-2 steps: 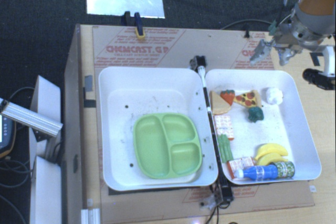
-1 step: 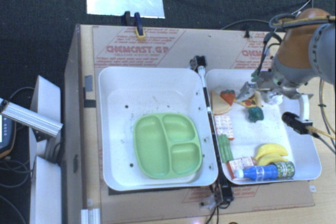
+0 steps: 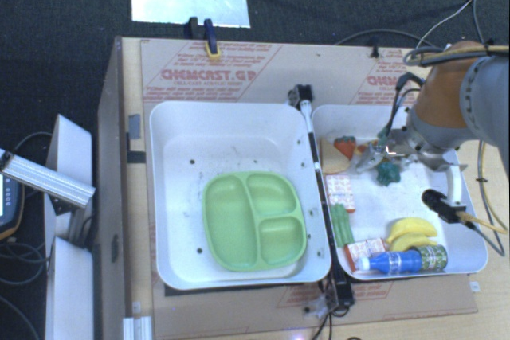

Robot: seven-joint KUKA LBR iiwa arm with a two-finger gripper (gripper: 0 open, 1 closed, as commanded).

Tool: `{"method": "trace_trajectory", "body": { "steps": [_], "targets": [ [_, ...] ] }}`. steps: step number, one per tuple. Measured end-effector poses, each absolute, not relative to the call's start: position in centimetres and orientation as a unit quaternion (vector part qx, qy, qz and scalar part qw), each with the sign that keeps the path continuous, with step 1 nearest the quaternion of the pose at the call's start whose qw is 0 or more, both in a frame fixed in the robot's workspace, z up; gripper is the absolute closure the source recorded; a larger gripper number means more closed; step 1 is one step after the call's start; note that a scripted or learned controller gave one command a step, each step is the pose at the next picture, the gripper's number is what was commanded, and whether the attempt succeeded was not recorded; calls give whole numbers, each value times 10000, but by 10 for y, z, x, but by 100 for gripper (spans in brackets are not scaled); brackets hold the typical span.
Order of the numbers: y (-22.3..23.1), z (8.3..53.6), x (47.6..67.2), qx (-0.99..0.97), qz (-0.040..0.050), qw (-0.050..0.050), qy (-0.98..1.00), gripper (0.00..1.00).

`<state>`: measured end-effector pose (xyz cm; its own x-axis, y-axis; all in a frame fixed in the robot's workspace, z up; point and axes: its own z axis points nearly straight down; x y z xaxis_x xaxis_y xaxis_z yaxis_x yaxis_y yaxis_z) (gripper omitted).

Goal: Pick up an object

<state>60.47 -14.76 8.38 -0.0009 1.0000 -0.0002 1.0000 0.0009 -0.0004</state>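
Observation:
My gripper [image 3: 373, 159] reaches down into the upper part of the right bin [image 3: 470, 247], coming off the grey arm with its orange band at the right. A small teal object [image 3: 388, 173] lies just right of and below the gripper tip, very close to it. Left of the tip are an orange-red carrot-like piece [image 3: 344, 146] and a tan flat piece [image 3: 335, 161]. I see nothing lifted clear of the bin floor.
The right bin also holds a white-and-red box [image 3: 340, 191], a green stick [image 3: 341, 224], a banana [image 3: 412, 232], a blue bottle [image 3: 396, 261], a green can [image 3: 431, 257] and a red-white carton [image 3: 366, 248]. A green divided plate [image 3: 255, 220] lies in the left bin [image 3: 171, 171].

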Motion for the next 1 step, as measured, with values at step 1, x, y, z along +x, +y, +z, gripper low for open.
{"method": "trace_trajectory", "body": {
  "steps": [1],
  "targets": [
    [-148,95,606,-7066,-4,-9,-7076,100]
  ]
}}
